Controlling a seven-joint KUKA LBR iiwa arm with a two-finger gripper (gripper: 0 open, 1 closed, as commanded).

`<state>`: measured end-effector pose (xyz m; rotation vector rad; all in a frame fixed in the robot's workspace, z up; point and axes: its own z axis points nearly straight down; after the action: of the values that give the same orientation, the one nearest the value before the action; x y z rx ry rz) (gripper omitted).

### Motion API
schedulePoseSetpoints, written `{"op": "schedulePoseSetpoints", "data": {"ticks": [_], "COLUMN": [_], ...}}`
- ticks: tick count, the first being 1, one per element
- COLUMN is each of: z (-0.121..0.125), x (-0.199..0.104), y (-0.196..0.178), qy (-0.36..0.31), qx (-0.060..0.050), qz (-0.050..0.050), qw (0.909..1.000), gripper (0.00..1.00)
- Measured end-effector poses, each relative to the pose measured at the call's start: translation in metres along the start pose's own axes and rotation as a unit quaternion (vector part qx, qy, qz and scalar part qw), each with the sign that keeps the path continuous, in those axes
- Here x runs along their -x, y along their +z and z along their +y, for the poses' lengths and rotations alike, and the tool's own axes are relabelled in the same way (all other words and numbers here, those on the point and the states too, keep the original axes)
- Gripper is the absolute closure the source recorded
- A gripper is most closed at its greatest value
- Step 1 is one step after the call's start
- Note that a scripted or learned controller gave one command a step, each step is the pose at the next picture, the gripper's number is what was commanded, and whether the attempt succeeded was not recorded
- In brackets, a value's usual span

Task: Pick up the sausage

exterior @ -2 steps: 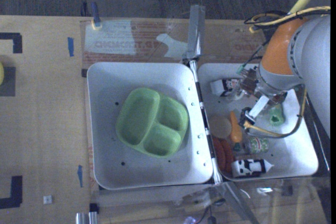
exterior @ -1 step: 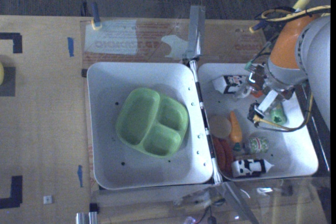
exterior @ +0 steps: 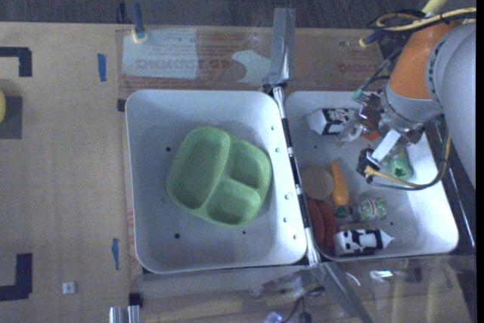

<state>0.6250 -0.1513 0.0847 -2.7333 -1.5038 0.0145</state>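
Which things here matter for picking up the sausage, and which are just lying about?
For the job: reddish-brown sausage in the right white bin; two-finger gripper.
Lying about: green divided plastic plate; orange carrot; round tan disc; upper black-and-white carton; lower black-and-white carton.

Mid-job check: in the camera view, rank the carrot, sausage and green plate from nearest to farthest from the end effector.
1. Carrot, in the right bin, below-left of the end effector.
2. Sausage, along that bin's lower left wall.
3. Green plate, across in the left bin.
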Motion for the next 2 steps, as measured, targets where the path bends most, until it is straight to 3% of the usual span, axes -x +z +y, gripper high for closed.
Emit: {"op": "schedulePoseSetpoints", "data": {"ticks": [1, 2], "z": [0.0284, 0.0311], "x": [-0.0074, -0.0077], "y": [0.0015, -0.0043], "qy": [-0.004, -0.005], "qx": [-0.035, -0.025], "qz": [-0.010, -0.012], "qw": [0.9993, 0.9996], "gripper": [0.00, 1.00]}}
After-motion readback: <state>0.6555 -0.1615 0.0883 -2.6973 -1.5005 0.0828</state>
